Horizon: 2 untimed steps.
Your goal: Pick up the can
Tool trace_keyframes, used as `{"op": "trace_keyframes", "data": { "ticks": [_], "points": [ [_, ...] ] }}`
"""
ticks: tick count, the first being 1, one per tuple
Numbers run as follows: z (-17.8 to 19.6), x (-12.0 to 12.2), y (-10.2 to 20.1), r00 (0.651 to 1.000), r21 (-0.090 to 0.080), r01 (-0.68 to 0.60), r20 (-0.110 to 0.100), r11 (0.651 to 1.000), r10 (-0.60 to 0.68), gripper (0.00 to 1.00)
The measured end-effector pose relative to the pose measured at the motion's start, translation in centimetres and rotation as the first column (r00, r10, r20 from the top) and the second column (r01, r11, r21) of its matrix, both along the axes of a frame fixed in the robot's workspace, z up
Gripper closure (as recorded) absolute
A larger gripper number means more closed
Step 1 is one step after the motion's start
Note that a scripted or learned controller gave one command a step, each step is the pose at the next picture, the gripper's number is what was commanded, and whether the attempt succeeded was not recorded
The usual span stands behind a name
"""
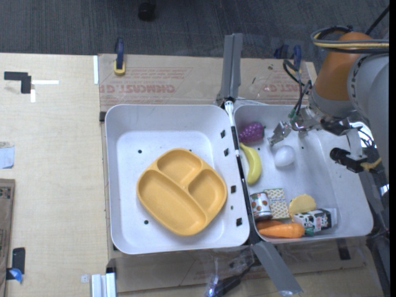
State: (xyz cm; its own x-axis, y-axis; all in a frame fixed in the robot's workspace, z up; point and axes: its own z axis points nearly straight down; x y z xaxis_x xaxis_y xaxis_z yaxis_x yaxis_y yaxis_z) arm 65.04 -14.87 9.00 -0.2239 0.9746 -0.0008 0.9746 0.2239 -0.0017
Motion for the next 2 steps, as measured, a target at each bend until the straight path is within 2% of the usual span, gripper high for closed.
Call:
{"op": "trace_keyframes", "data": {
  "ticks": [1, 2],
  "points": [
    [0.0, 0.0, 0.0, 1.0, 0.0, -0.001, 0.0, 1.0, 0.001, 0.0],
    [-0.1, -7.3, 3.9, 0.973, 0.001, 0.231, -0.004, 0.973, -0.231, 0.0]
  ]
}}
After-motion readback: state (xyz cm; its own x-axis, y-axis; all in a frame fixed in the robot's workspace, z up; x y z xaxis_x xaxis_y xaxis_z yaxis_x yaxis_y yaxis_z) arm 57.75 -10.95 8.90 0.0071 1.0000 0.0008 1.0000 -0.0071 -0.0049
